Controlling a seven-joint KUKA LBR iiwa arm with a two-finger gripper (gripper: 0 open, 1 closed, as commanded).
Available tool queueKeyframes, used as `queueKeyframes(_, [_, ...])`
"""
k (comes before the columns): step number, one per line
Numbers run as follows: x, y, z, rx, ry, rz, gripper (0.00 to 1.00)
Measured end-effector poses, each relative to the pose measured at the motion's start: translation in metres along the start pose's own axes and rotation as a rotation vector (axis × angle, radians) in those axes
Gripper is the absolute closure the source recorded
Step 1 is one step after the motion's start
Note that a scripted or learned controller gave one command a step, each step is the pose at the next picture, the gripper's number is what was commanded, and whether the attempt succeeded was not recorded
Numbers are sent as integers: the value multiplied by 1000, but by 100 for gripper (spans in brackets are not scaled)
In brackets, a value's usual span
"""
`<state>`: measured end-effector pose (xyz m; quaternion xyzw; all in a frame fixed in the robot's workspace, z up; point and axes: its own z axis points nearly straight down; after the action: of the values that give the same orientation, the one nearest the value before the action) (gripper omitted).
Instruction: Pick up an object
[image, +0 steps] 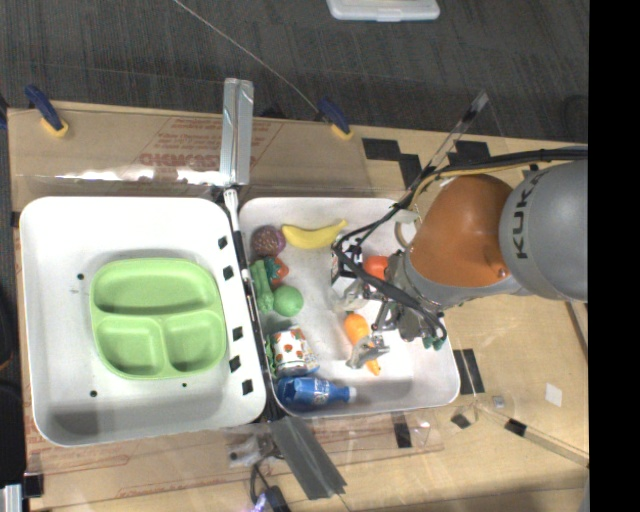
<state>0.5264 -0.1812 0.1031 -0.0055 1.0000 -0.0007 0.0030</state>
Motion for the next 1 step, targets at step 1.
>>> queueKeyframes(1, [21,9,11,-2,5,14,0])
